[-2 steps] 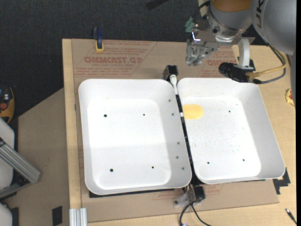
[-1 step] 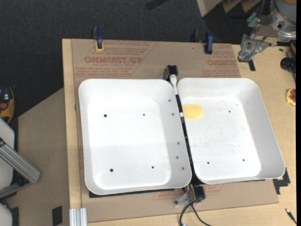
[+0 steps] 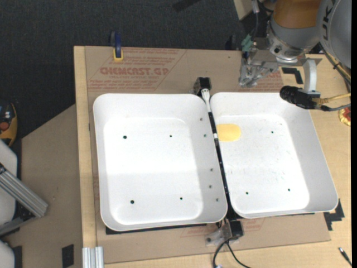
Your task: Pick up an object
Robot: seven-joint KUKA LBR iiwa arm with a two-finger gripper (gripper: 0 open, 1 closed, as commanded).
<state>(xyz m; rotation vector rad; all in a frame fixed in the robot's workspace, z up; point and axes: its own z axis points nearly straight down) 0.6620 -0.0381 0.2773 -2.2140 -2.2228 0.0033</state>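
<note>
Yellow, flat, rounded object (image 3: 228, 132) in the right bin (image 3: 312, 166), upper left, looks light and soft; we'd pinch its edges; gripper (image 3: 252, 78) state unclear.

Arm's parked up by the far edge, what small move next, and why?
Probably bring the gripper toward the camera and slightly left, to above the yellow object. It lies near the right bin's left wall, while the gripper hangs beyond the bin's far rim.

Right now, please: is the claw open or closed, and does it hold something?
Claw: above the far edge of the right bin, holding nothing; open or closed cannot be told. The yellow object lies in that bin.
</note>
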